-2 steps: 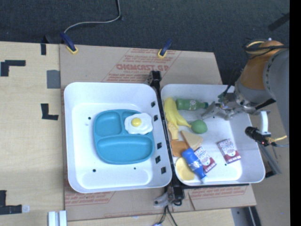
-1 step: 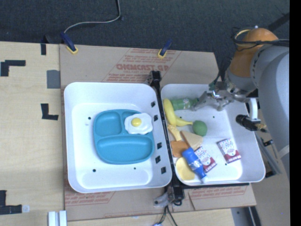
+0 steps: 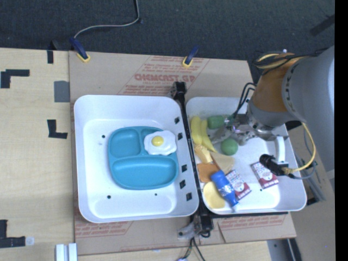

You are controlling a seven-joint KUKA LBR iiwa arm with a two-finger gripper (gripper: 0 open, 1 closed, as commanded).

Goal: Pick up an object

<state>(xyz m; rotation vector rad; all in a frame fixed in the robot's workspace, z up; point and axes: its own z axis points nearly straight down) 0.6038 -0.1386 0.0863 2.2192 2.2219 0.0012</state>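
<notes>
My gripper point(image 3: 237, 128) hangs low in the right bin point(image 3: 291, 200), near its back middle. Just below it lies a green ball point(image 3: 229, 146), and a second green piece point(image 3: 216, 122) sits to its left. A yellow banana point(image 3: 198, 135) rests along the bin's left wall. Nearer the front are a tan wedge point(image 3: 222, 160), an orange-brown piece point(image 3: 206, 171), a blue bottle point(image 3: 224, 188), a yellow disc point(image 3: 212, 197) and two red-and-white packets point(image 3: 238, 182) point(image 3: 264, 174). I see nothing held by the gripper.
The left bin point(image 3: 89, 200) holds a blue divided plate point(image 3: 142, 159) with a toy fried egg point(image 3: 159, 142) on its back right corner. The grey arm point(image 3: 304, 99) with its orange band and cables covers the right bin's far right side. A black divider clip point(image 3: 179, 89) sits between the bins.
</notes>
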